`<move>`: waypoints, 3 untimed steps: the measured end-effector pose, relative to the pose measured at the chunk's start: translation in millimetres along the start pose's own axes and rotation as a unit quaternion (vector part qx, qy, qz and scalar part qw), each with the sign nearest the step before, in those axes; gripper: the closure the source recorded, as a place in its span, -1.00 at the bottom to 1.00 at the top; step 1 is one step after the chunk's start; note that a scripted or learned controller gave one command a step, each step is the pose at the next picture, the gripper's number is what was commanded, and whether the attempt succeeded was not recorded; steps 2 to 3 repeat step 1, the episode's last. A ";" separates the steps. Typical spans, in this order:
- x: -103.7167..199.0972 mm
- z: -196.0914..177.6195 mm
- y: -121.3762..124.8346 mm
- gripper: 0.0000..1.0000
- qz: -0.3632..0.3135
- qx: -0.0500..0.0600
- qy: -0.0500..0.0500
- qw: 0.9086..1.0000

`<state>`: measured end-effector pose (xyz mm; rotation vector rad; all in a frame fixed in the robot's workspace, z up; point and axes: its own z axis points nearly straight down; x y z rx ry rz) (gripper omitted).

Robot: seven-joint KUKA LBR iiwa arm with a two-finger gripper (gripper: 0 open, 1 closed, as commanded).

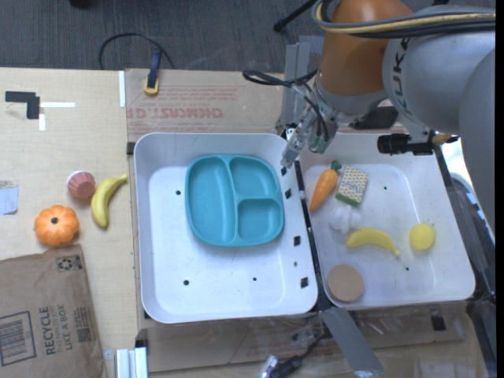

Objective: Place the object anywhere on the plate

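- Plate (234, 199): we record one teal plate with three compartments, lying flat in the left bin (157, 290), toward the bin's upper half. We see nothing on it.
- Objects for placing: we list them in the right bin (449, 286). A carrot (322, 189) lies tilted near the bin's upper left, its green top pointing up. Just beside it on the right sits a small speckled block (352, 185). Below these we note a small white lump (342, 220), then a banana (372, 241), a lemon (422, 236) to the banana's right, and a tan round disc (345, 283) near the bin's lower left corner.
- Gripper (292, 153): we find it at the upper end of the wall between the two bins, near the carrot but apart from it. We see nothing between its fingers; whether they stand wide or narrow we cannot tell.
- Arm (441, 61): grey with an orange band, reaching in from the right above the right bin.
- Bench, left of the bins: we count a second banana (105, 200), a pinkish cupcake-like item (81, 185) touching it, a small pumpkin (57, 226), and a brown paper bag (43, 317) at the lower left corner.
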<state>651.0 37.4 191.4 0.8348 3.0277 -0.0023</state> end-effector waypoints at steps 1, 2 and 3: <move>36.3 -8.3 37.2 1.00 -0.083 -0.001 0.000 0.997; 36.3 -8.3 37.2 1.00 -0.083 -0.001 0.000 0.997; 36.3 -8.3 37.2 1.00 -0.083 -0.001 0.000 0.997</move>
